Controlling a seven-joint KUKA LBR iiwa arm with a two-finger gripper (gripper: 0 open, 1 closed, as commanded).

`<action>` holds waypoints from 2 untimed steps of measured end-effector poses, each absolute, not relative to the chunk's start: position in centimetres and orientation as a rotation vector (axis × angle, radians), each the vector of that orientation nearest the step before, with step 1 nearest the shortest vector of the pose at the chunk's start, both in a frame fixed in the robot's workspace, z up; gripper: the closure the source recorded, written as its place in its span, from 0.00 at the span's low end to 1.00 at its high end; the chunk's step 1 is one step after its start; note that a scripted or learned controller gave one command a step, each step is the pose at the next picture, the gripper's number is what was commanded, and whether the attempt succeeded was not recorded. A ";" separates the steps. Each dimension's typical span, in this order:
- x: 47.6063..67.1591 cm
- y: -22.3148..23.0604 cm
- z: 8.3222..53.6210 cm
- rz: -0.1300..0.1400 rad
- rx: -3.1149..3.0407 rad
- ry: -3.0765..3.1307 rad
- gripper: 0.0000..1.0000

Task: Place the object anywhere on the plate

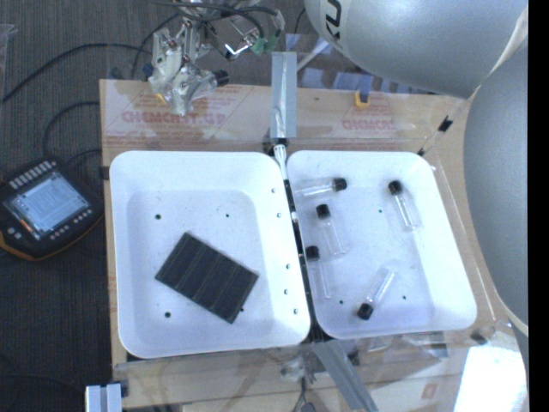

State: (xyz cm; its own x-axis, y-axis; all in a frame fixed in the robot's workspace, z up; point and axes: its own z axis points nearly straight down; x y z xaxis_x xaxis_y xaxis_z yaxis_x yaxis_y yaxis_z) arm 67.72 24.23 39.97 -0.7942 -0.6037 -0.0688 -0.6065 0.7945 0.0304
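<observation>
- Black letters "KU" on the grey arm (412, 24) at 1 o'clock, cut off by the top edge.
- Faint red print across the board (129, 118) behind the bins – two patches, at 11 and at 1 o'clock, too washed out to read.
- Pendant (43, 209) at 9 o'clock on the floor, screen lit pale blue, text too small to make out.
- Gripper (178, 80) at 11 o'clock, above the board's far edge and well clear of both bins; wrapped in cables; open or closed, cannot tell.
- Plate (206, 277): dark, ribbed, rectangular, lying flat and askew in the left bin (137, 178), toward that bin's 6 o'clock side.
- Five clear vials (326, 185) with black caps, all in the right bin (429, 178), lying on their sides – three near its 9 o'clock wall, one at 2 o'clock, one at 6 o'clock; none touching the plate.
- Bins white, shallow, rims touching along the middle; metal post (283, 97) standing at 12 o'clock from the seam.
- Small yellow clip (364, 99) on the board behind the right bin.
- Floor (43, 84) dark and carpet-like, black cables trailing across it at 10 o'clock.
</observation>
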 end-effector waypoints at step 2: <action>67.9 24.3 42.0 0.086 -0.978 2.915 1.00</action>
